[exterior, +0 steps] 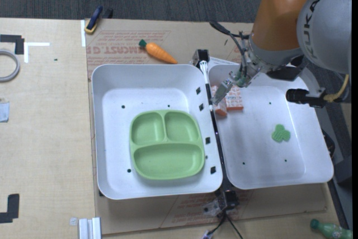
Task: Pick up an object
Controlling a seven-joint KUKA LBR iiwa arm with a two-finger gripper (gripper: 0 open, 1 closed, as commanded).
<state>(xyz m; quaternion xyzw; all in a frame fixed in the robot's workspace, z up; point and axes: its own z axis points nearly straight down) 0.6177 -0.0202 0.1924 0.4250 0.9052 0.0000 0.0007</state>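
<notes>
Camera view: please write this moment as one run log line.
end effector: low over right bin, upper left corner | nearest: small red-and-white box | green toy: untouched | left bin: green divided plate

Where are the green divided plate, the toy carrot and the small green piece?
Green divided plate [166, 145], camera view, middle divider.
Toy carrot [159, 52], camera view, orange body.
Small green piece [281, 134], camera view, centre.

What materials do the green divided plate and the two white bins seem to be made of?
The green divided plate looks like moulded plastic: one even colour, rounded ridges, a soft matte sheen. The left bin and the right bin seem thin white plastic, smooth and slightly glossy, with rolled rims.
</notes>
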